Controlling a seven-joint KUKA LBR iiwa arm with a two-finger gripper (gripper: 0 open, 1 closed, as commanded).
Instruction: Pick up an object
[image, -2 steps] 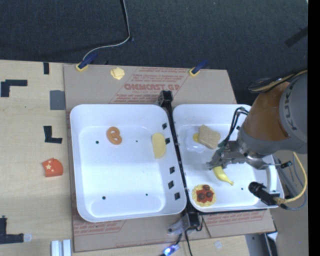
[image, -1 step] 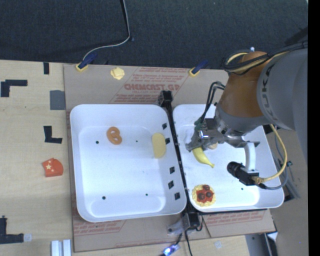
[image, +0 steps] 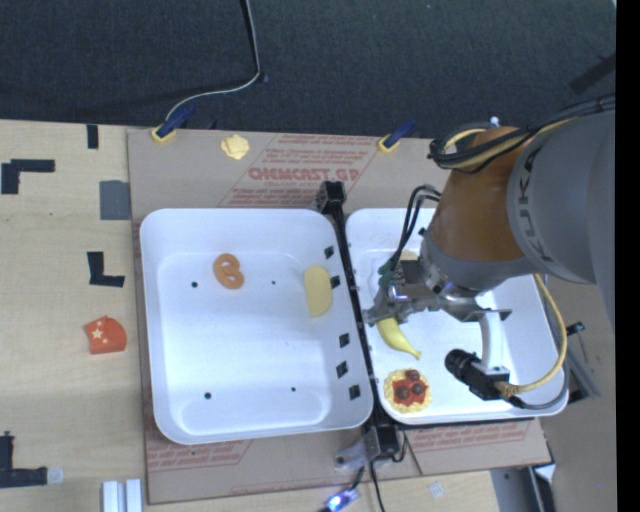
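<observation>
In the right bin (image: 530, 300), my gripper (image: 390, 305) hangs low near the bin's left wall. A yellow banana (image: 399, 338) lies directly below and in front of it, its upper end under the gripper's tip. Whether the two touch is hidden by the wrist. A round pizza toy (image: 407, 390) with red and dark toppings rests at that bin's front left corner. The left bin (image: 180, 390) holds an orange pretzel (image: 229, 271) and a pale yellow oblong piece (image: 318, 290) by its right wall.
The arm's orange band and grey body (image: 500, 220) cover the right bin's back half. A black cable fitting (image: 475, 372) hangs over its front. A red block (image: 106, 335) lies on the bench at left, and a small yellow piece (image: 235, 147) on the cardboard behind the bins.
</observation>
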